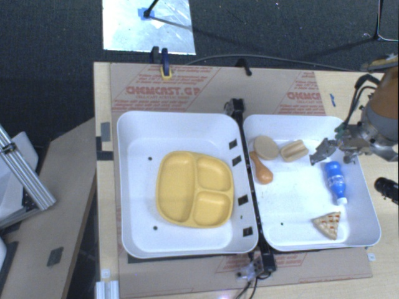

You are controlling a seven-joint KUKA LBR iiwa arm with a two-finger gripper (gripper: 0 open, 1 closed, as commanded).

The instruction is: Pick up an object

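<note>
While the arm (381, 108) reaches in from the right edge of the frame, its claw (330, 149) hangs over the upper right part of the right bin (293, 232); one dark finger shows at about the bin's upper middle-right, pointing left and down, another sits just right of it; they look parted with nothing between them, so I read the claw as spread and empty, though the small dark shapes make this a judgement.

Loose items lie scattered on the right bin's floor, presumably so any one can be grabbed; the left bin (134, 185) bears a yellow divided plate (193, 189) lying flat at its centre, well apart from the claw.

Nearest candidate: blue bottle (335, 180), lying on its side, white cap toward lower right, just below the claw and slightly right of the left finger; its upper end looks almost under the fingers; touching or not, cannot tell.

Bread roll (293, 150) lies left of the claw, near it, at about the same height in the frame; round tan piece (266, 147) further left, beside the roll; orange drumstick-like piece (261, 169) below that, near the divider between bins; pizza slice (328, 224) in the lower right of the bin, well below the claw.

Judgement: the bottle is the likeliest target, needing a short drop.
</note>
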